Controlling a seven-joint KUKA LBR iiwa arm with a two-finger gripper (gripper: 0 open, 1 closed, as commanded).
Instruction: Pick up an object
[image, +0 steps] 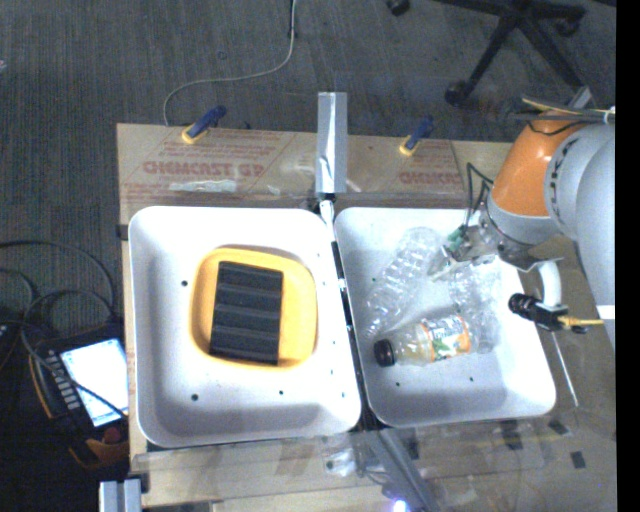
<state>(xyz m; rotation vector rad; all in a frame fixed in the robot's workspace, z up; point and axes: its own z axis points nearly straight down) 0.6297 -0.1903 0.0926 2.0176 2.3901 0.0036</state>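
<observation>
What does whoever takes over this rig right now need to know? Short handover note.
Gripper: low over the right bin's upper right part, at the clear plastic bottles; finger state not readable, no grasp visible.
Right bin: clear crushed bottle, second clear bottle, small bottle with black cap and orange label, all lying down and bunched together.
Left bin: yellow tray with black ribbed insert, lying flat mid-bin.
Done: nothing visibly lifted.
Left: get a grasp and lift one object.

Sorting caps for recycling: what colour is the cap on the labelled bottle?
Black; the cap on the labelled bottle shows best in the camera view.
</observation>
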